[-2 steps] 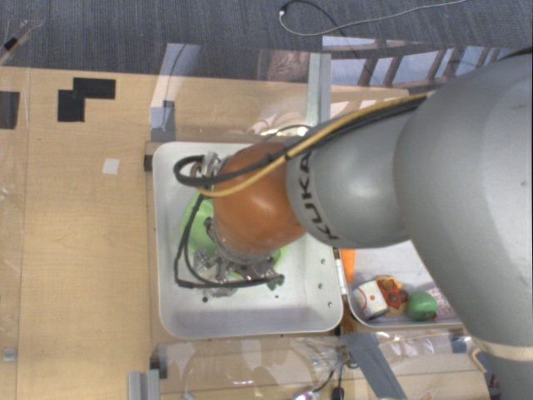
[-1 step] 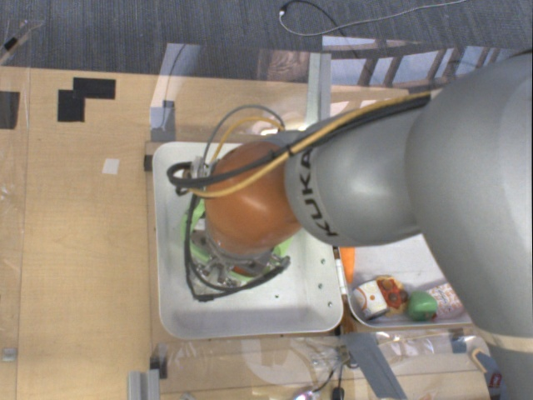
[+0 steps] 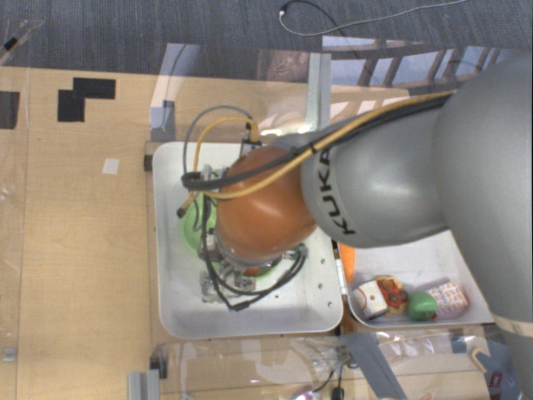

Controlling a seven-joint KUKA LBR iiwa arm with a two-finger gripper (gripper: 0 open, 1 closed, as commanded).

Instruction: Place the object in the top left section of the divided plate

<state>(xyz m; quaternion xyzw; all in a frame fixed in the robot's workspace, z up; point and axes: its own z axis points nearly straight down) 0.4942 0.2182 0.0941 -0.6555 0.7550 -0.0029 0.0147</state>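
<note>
1. My arm (image 3: 391, 182), grey with the maker's name in black on its side, reaches in from the right and hangs over the left bin (image 3: 171, 307).
2. The orange band (image 3: 262, 211) above my wrist sits over the middle of that bin and covers most of what lies beneath it.
3. My pincer (image 3: 237, 280) shows as dark metal and cable loops just below the orange band, pointing down into the bin; I cannot tell how far it is open, nor whether it has hold of anything.
4. A yellow hose (image 3: 218, 123) and black cables arc from the wrist up and over the bin's far edge.
5. The plate (image 3: 194, 223) shows as a green sliver at the left of the orange band, lying in the left bin; its sections are hidden under my wrist.
6. The object named in the task cannot be picked out, so its place, heading and long axis cannot be told.
7. The right bin (image 3: 466, 261) lies just beside the left one; along its near edge rest a red and white item (image 3: 379, 297), a green ball (image 3: 422, 306) and a patterned box (image 3: 450, 297), close together in a row.
8. The tabletop (image 3: 75, 248) is pale wood with black marks (image 3: 83, 97) near its far left.
9. Beyond the tabletop lies grey carpet (image 3: 166, 7) with a thin cable (image 3: 366, 19) looped across it.
</note>
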